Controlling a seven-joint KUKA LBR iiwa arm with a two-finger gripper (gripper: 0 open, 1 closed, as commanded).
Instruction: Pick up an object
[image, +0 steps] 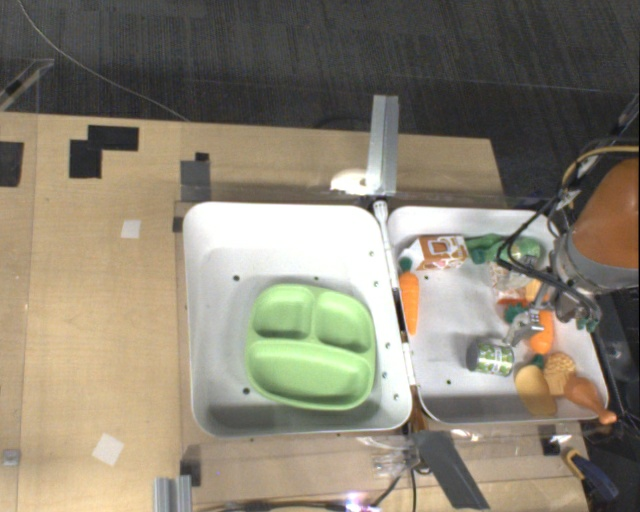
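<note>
The right white bin (450, 400) holds several toy foods. An orange carrot (408, 300) lies along its left wall, and a small brown and white box (442, 250) sits near the back beside a green leafy piece (498, 245). A green can (492, 358) lies on its side toward the front. A yellow pear-shaped piece (535, 390) and an orange-tan piece (575, 385) rest in the front right corner. My gripper (527, 318) hangs low over the bin's right side, just above and to the right of the can, next to a small orange piece (541, 340).
The left white bin (215, 250) holds a green three-compartment plate (310, 345). A metal post (383, 150) stands behind the seam between the bins. The grey arm with its orange band (608, 220) covers the right bin's back right corner. Wooden bench surface lies to the left.
</note>
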